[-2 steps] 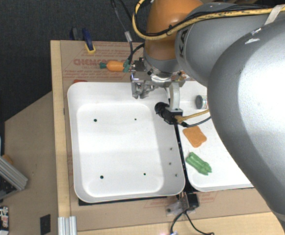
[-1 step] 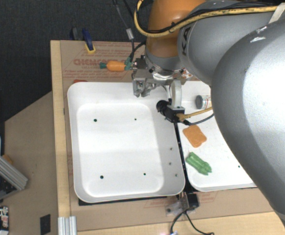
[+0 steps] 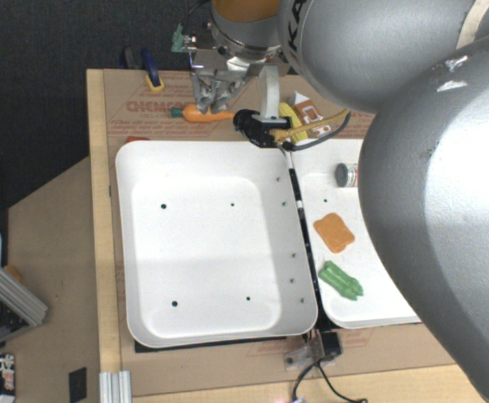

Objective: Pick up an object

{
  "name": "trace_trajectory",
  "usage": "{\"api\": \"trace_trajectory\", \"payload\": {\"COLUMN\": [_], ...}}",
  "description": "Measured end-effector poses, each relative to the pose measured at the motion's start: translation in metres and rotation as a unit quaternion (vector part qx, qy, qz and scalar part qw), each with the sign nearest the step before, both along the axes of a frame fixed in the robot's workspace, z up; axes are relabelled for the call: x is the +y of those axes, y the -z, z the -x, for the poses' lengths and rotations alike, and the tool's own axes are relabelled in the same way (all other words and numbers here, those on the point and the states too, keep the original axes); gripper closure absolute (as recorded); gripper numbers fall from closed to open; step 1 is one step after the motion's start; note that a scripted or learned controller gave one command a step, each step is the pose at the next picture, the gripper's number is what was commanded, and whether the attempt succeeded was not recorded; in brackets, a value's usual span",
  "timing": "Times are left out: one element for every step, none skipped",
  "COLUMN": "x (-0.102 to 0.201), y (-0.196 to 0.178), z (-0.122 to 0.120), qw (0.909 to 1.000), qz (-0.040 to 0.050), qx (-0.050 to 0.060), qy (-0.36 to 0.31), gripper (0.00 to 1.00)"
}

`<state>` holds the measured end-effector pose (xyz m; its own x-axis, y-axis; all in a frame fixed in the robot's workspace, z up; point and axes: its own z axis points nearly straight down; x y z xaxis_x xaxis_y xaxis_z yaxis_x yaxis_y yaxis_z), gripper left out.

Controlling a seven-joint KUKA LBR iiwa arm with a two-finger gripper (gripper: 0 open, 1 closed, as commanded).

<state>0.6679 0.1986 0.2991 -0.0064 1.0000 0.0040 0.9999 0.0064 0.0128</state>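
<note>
Your pincer (image 3: 212, 97) is hovering beyond the far rim of the left bin (image 3: 135, 225), over the cardboard, and you cannot tell how its fingers are standing. An orange carrot-like piece (image 3: 200, 114) is lying just under and beside it. Well off to its right and nearer you, the right bin (image 3: 370, 313) is holding a small can (image 3: 345, 175), an orange piece (image 3: 335, 232) and a green piece (image 3: 341, 280).

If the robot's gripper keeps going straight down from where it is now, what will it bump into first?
Probably the orange carrot toy. The gripper points down right above it, on the brown board behind the left white bin. From this slanted view I can't tell how high it hangs, so it might just miss and meet the board.
</note>
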Motion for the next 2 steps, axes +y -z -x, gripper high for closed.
{"api": "trace_trajectory", "payload": {"x": [0.0274,0.0270], "y": [-0.0819,-0.0887], "z": [0.0219,0.0213], "qw": [1.0000,1.0000], "qz": [0.0008,0.0022], "qx": [0.003,0.004], "qy": [0.002,0.002], "gripper": [1.00,1.00]}}
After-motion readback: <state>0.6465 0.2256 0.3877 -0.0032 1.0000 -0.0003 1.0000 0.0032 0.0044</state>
